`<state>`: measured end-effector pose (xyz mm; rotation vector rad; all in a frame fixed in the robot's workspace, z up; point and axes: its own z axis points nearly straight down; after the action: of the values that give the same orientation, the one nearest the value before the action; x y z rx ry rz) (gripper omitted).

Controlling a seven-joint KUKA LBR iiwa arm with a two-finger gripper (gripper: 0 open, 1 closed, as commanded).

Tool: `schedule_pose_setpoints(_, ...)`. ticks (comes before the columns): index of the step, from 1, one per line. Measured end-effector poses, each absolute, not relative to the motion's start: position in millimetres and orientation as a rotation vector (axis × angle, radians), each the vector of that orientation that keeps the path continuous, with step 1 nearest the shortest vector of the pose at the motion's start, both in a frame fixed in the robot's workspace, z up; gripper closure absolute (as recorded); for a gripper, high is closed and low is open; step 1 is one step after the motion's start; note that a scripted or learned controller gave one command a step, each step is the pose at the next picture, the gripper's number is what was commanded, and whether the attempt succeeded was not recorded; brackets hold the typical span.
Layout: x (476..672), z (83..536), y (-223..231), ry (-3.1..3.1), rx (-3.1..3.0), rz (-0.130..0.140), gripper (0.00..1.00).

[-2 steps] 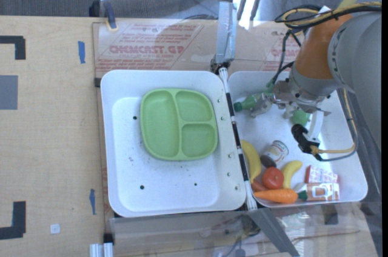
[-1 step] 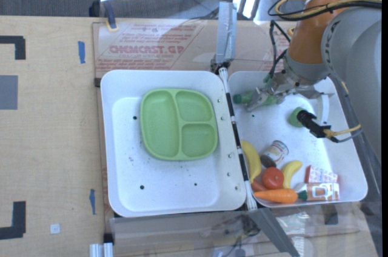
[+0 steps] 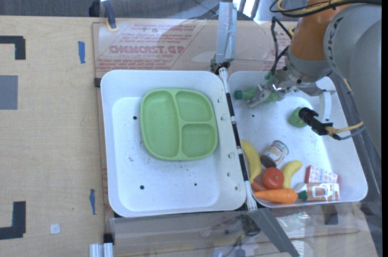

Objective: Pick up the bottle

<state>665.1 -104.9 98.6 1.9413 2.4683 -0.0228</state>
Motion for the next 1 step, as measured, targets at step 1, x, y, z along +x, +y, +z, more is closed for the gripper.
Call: schedule_pose_setpoints(1,666.4,142.1,-50.7,2.410,2.013,-0.008,1.00)
